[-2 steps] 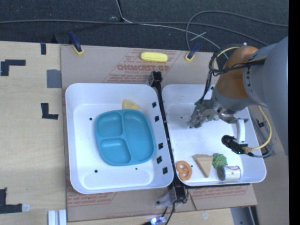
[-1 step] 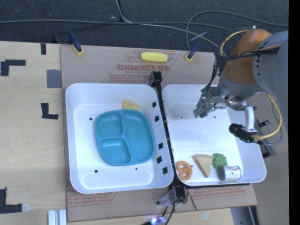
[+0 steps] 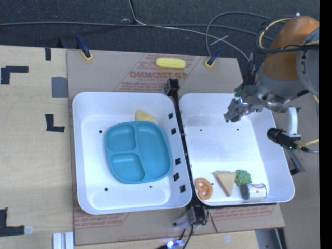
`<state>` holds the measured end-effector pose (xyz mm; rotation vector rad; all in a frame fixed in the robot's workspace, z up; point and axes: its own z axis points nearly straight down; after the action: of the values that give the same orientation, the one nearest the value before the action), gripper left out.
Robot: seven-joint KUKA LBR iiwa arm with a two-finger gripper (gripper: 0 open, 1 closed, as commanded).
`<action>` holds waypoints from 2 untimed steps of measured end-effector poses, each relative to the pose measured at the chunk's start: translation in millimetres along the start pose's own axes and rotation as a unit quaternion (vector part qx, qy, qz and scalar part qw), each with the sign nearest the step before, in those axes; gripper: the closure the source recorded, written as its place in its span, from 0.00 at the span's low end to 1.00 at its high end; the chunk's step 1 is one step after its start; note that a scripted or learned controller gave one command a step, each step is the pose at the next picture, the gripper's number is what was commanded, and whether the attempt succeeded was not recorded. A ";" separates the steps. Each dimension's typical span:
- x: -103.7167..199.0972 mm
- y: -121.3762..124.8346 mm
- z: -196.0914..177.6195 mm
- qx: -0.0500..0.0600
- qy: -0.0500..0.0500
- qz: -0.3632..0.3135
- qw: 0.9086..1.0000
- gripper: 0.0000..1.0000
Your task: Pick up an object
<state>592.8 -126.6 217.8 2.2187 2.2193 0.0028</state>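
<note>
Right bin (image 3: 270, 139), near edge: pretzel (image 3: 203, 188), bread wedge (image 3: 225, 182), broccoli floret (image 3: 241, 177), small can (image 3: 254, 191), all closely grouped. Gripper (image 3: 234, 111) hangs over the far part of this bin, well apart from them, carrying nothing; its spread cannot be told. Advice: descend squarely on one outlying item, such as the pretzel; red print on the cardboard underlay (image 3: 150, 75) is too blurred to read.

Red print on cardboard sheet (image 3: 140, 75) under bins — reads roughly "CHEMCAST GP", blurred.
</note>
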 end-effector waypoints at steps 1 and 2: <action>-0.3 6.0 -43.8 0.000 0.000 0.000 1.000 1.00; 48.9 8.1 -45.4 0.002 0.001 -0.003 1.000 1.00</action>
<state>600.7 -77.7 263.3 2.2156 2.2283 0.0007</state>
